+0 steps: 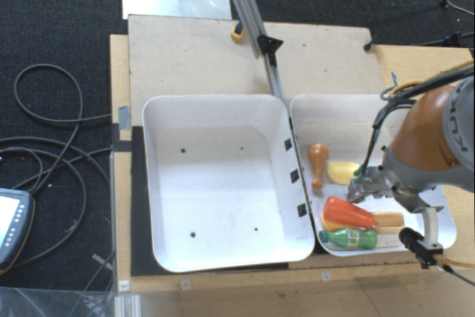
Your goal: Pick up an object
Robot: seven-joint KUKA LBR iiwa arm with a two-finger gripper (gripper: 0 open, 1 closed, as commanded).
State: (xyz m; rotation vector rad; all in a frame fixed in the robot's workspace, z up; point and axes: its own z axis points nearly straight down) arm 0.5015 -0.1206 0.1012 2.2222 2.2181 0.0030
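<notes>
The right bin [326, 111] holds several toy foods. A brown drumstick-shaped piece [318, 162] lies near its left wall, with a yellow piece [341, 172] beside it. Lower down lie a red-orange carrot-like piece [347, 213], a tan stick [389, 220] and a green bottle [349, 237]. My gripper [359, 189] hangs low over the bin, between the yellow piece and the carrot-like piece. The wrist covers its fingers from above.
The left bin [215, 182] stands beside the right one, sharing a dividing wall. A grey pole [245, 0] slants down toward the bins from the back. Cables and a tablet [11, 223] lie on the floor at left.
</notes>
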